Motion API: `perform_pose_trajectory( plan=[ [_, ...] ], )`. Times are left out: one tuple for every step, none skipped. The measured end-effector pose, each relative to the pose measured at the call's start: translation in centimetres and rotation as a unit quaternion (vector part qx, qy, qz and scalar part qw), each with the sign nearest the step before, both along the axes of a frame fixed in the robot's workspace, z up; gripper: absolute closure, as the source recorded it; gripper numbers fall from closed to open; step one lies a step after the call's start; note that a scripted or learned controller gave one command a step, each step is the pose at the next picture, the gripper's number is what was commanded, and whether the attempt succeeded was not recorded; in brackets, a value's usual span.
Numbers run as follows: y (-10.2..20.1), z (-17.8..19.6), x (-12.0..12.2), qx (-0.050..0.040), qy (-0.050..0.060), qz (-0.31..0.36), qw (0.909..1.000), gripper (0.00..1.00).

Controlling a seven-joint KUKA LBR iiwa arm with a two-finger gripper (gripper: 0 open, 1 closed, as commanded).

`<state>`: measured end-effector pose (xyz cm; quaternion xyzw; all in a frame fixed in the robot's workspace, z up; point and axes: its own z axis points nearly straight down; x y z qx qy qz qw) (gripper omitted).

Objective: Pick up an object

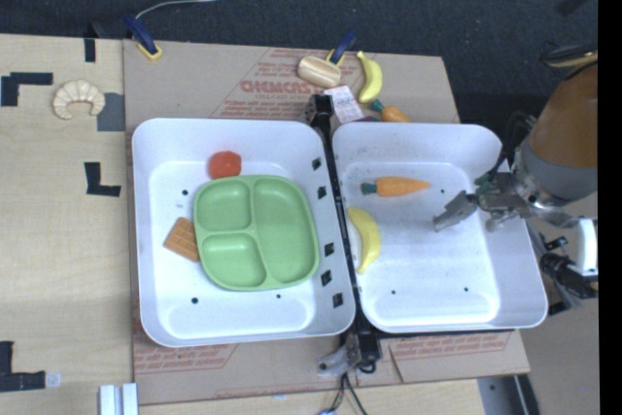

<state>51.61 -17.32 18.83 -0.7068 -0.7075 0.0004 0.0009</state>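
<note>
Your gripper (465,208) sits low over the right bin (505,301), near its right wall, with the fingers (448,213) reaching left. They look spread, one dark tip angled down-left and the other behind it, and nothing is between them. So you hold nothing yet.

Closest to you is the carrot (397,187), lying flat with its green end to the left and its orange tip toward the gripper. It is near the fingers but apart from them, a little up and to the left. Further left, against the bin's left wall, is a banana (365,236), curved and lying flat.

Across the divider, the left bin (155,296) holds a green tray (257,232), a red piece (224,164) just above it and an orange wedge (182,238) tucked at its left edge. Behind the bins, on the cardboard, lies a small heap of toy food (345,83), and a croissant (79,98) sits far left on the bench.

My read is that you are in the approach step, with the grasp not yet begun. The carrot looks like the likely target. The next move calls for bringing the fingers over its body, turning so they straddle its narrow width, then lowering to the floor before closing. It is round and tapered, so a pinch near the tip may squirt it away; aim for the thicker middle.
</note>
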Motion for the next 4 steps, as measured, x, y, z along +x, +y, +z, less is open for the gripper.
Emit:
perform_pose_trajectory(
  plan=[
    [5.7,-4.9,2.3,0.0002,0.0,0.001,1.0,0.0],
    [7.9,-10.2,9.7,-0.0004,-0.003,0.001,1.0,0.0],
    [6.4,-10.2,12.8,-0.0005,-0.003,0.001,1.0,0.0],
    [6.4,-9.2,12.8,-0.0015,-0.002,0.001,1.0,1.0]
  ],
)
